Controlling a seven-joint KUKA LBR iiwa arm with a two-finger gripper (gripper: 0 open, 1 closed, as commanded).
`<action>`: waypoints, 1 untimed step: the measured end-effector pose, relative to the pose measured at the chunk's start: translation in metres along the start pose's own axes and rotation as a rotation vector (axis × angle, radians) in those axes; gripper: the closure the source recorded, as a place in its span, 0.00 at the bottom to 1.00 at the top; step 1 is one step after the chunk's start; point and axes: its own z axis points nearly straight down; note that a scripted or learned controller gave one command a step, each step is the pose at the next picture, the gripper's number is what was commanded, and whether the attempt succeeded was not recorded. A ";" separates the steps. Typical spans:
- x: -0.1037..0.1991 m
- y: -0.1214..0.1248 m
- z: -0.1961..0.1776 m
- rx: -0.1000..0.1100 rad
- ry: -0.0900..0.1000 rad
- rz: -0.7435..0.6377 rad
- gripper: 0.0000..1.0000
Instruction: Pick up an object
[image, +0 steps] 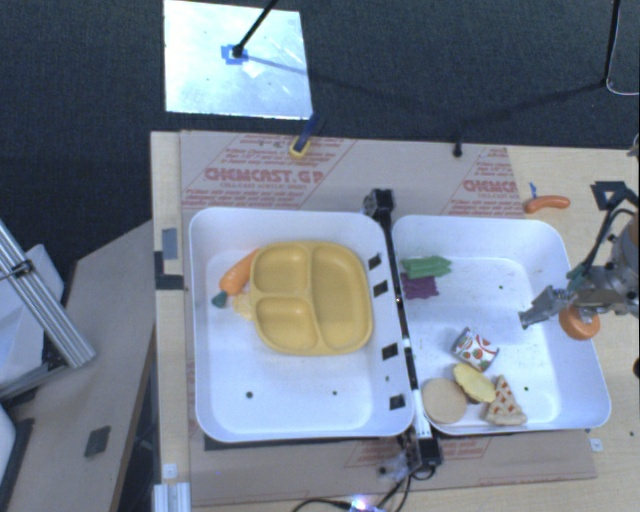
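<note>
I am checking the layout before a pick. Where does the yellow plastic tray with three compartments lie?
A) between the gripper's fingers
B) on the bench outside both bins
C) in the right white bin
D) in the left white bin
D: the yellow plastic tray with three compartments lies flat on the floor of the left white bin, with an orange toy carrot at its left edge.

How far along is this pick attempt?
Done: nothing looks picked yet. The toys, namely the can, cookie, chip, pizza slice, and green and purple pieces, all lie on the right bin's floor. In hand: the gripper hangs over that bin's right side, away from them. Left: descend on one, grasp, lift.
</note>
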 end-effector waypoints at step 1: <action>0.000 0.002 -0.005 -0.010 -0.003 -0.003 0.00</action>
